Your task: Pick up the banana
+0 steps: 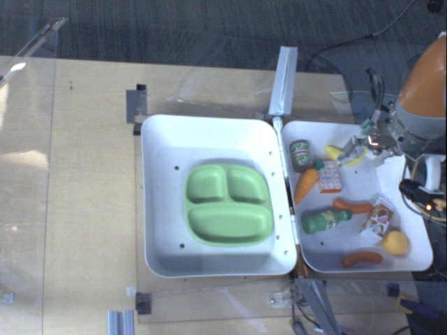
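Observation:
The banana (pixel 335 150) is a small yellow piece lying near the back of the right bin (pixel 419 262), between a dark can and the arm. My gripper (pixel 359 147) comes in from the right and is down right over the banana's right half, covering part of it. A bit of yellow shows below the gripper too. The grey wrist and orange band (pixel 426 82) rise behind it at the right edge.
The right bin also holds a dark can (pixel 300 153), a carrot (pixel 306 184), a red-and-white packet (pixel 330 177), a green bottle (pixel 325 220), two sausages (pixel 353 206) (pixel 362 258), a small carton (pixel 379 221) and a lemon (pixel 395 243). The left bin (pixel 157 187) holds a green divided plate (pixel 229 204).

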Action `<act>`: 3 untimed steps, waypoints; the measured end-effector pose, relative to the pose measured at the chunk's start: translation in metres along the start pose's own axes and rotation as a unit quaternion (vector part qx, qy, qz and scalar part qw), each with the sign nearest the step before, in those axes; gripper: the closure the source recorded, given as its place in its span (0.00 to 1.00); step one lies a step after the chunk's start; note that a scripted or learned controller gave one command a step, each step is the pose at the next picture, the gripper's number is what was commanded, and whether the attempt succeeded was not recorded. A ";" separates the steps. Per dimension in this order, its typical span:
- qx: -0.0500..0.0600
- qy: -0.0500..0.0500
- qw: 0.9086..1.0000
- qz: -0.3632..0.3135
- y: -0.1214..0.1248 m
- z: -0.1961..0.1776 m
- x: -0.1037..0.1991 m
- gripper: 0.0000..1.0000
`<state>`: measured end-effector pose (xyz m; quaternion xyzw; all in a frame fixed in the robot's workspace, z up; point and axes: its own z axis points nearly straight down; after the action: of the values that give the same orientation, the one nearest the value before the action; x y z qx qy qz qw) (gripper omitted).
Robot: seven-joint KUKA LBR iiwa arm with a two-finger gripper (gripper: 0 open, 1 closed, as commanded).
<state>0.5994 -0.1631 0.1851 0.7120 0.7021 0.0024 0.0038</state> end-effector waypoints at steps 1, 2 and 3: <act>0.001 0.000 0.995 0.098 0.052 0.095 -0.012 0.00; -0.002 -0.001 0.996 0.094 0.054 0.083 -0.010 1.00; 0.004 -0.001 0.996 0.095 0.051 0.085 -0.011 0.00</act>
<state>0.6512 -0.1753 0.1001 0.7752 0.6317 -0.0006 0.0015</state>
